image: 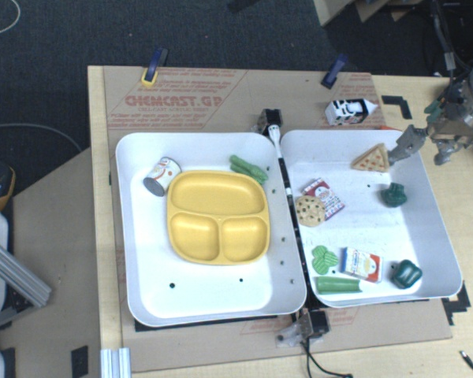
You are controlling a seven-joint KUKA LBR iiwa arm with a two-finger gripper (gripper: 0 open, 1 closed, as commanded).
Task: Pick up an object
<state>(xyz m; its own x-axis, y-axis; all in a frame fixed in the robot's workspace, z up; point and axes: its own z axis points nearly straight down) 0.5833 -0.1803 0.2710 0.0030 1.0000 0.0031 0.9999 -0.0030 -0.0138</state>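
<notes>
Camera view is looking down on two shallow white bins sitting side by side on a cardboard-covered bench. At the far right corner of the right bin, the two-finger gripper is hovering with its jaws spread apart and nothing between them; one finger is pointing toward the tan triangular cracker-like toy lying just beside it. A dark green knobby toy is sitting near the right wall, and a round cookie toy is resting by the left wall against a small red-and-white packet. Along the near edge are lying a flat green pod, a small juice carton and a green pepper-like toy. The left bin is carrying a yellow divided plastic plate (three compartments).
</notes>
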